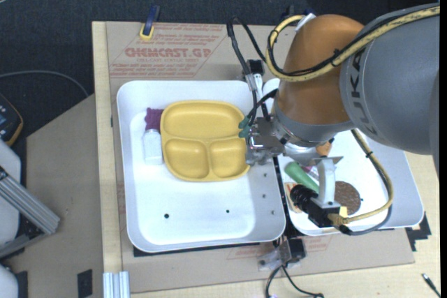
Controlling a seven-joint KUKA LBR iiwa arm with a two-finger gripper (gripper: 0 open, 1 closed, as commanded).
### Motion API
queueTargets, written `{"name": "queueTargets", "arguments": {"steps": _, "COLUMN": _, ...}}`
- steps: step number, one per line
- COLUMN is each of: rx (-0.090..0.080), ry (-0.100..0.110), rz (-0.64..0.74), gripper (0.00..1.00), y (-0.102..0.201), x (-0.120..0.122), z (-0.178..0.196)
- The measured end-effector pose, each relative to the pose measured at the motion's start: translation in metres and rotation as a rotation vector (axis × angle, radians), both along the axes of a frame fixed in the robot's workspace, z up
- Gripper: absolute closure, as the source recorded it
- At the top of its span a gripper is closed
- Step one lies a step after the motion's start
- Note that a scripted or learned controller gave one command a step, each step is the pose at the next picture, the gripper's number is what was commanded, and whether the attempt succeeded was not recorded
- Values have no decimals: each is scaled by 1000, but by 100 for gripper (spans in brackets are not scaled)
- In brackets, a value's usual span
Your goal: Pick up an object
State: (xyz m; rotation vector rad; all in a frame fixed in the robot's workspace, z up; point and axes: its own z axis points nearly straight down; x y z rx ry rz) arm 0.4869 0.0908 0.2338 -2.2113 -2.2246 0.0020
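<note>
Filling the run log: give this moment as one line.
gripper: beside yellow plate, right edge | grasp: not confirmed | left bin: plate, white bottle

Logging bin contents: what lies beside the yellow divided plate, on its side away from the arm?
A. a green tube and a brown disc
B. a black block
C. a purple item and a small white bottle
C: the purple item and small white bottle lie beside the yellow divided plate in the left bin.
</note>
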Motion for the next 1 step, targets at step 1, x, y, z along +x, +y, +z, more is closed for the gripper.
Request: {"name": "queueTargets", "arguments": {"steps": 1, "rx": -3, "ry": 1, "rz": -7, "gripper": 100, "y": -5, "x": 2, "z": -19}}
